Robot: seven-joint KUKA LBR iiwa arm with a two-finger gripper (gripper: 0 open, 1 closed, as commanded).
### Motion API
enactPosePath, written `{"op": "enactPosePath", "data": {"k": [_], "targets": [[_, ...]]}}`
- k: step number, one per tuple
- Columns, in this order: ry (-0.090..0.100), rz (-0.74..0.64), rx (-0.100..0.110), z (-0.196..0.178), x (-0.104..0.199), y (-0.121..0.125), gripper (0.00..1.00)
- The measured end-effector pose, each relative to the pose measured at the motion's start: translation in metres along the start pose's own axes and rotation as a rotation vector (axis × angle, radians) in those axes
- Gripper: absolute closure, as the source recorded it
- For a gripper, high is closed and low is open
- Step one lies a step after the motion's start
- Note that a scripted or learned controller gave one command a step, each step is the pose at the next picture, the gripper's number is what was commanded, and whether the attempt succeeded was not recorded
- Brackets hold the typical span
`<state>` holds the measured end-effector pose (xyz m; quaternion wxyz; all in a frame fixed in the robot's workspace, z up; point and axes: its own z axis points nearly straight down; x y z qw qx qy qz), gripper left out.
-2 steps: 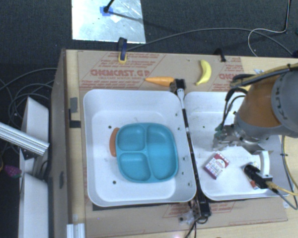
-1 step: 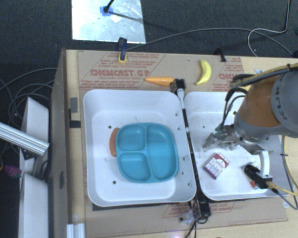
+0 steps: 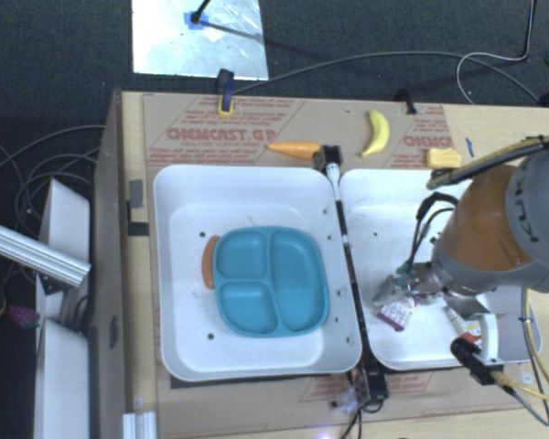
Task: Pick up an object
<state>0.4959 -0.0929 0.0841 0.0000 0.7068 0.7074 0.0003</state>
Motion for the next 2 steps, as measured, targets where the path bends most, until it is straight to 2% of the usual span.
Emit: {"op": "enactPosePath", "data": {"k": [1, 2], "targets": [[0.001, -0.001, -0.003, -0.011, 0.000, 0.001, 1.00], [0.002, -0.004, -0.003, -0.101, 0.091, 0.050, 1.00]]}}
